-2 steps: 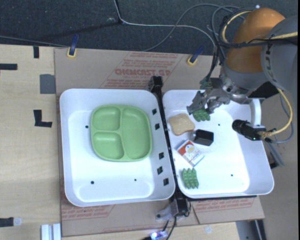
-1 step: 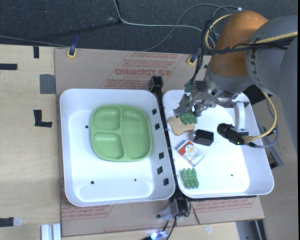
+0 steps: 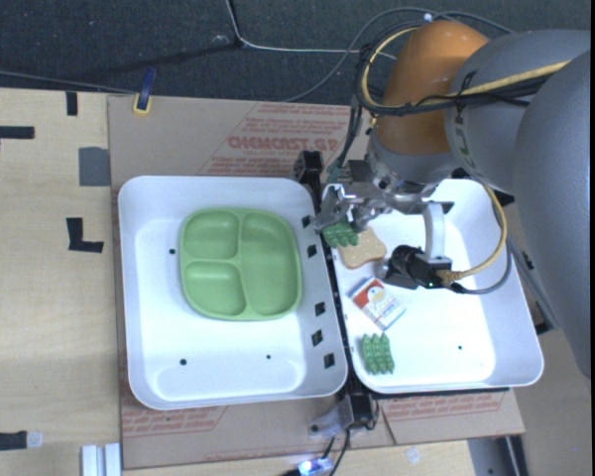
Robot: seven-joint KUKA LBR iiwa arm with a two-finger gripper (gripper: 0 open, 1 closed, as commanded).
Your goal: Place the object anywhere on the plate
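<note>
Plate (image 3: 242, 264) is lying in the left bin (image 3: 144, 266), well left of the gripper (image 3: 339, 228), whose fingers are pinching a small green object (image 3: 342, 236) above the bread slice (image 3: 361, 251).

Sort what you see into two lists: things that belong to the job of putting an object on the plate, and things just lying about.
Job: hand; small green object at the hand; green plate in the left bin.

Lying about: tan bread-like piece; red and white packet; green ridged piece.
</note>
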